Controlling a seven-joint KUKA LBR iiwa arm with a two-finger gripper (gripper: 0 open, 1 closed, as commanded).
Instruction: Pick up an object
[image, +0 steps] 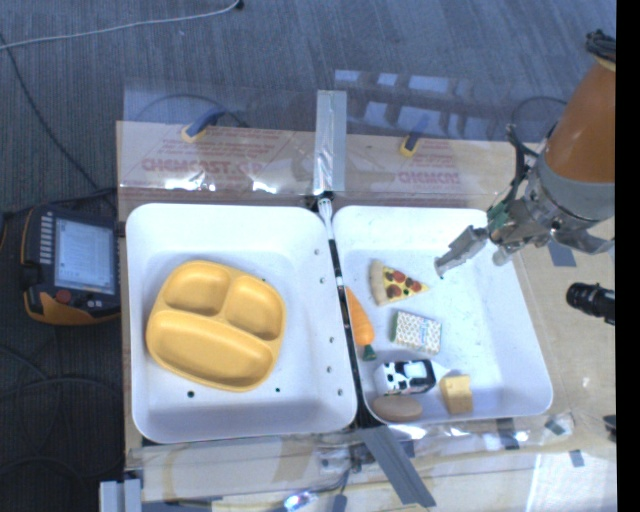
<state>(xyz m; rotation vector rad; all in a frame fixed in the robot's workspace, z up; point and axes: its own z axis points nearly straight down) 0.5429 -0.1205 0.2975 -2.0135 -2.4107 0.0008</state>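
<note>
Gripper (452, 257), state not clear, is being held just right of pizza (396, 283), slightly above.

Grey carpet floor (150, 60) with black cables (60, 130) surrounds the wooden bench (230, 165).

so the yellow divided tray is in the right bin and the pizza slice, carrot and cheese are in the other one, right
Not quite. The camera view shows the yellow divided tray in the left bin, not the right. The pizza slice, carrot and cheese do lie in the other one, the right bin.
</note>
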